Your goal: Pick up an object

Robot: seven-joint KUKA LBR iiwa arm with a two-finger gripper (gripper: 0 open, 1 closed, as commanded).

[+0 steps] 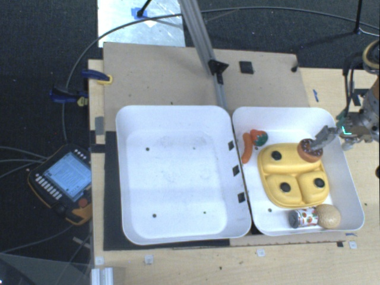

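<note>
Dark carpet surrounds a brown tabletop (pixel 178 76), with black cables trailing across the floor. Far left on the carpet, a handheld controller (pixel 64 183) with a lit blue screen lies face up. Blue and yellow clamps (pixel 95 77) grip the tabletop's left edge.

Moving right, the left bin (pixel 127 218) sits white and shallow, its floor dotted with a few small dark holes. A grey pole (pixel 199 31) slants down from the top toward the seam between the bins, ending at a black bracket.

Now the right bin (pixel 279 113), touching its neighbour along the middle. Near its left wall lies an orange carrot toy (pixel 246 148) with a green top. Beside that, filling the middle, a yellow tray (pixel 291 174) with three rounded pockets, each marked by a dark spot. On the tray's upper right corner rests a small brown round object (pixel 308 151). Along the bin's front edge, a little can (pixel 303 218) lies on its side, and just beside it, touching, a pale tan ball (pixel 328 216).

Over on the right, the arm reaches in above the bin's right rim, and the pincer (pixel 323 138) points down-left, its tip right at the brown round object. Whether it has closed on that object, or how wide it stands, I cannot tell from this angle.
</note>
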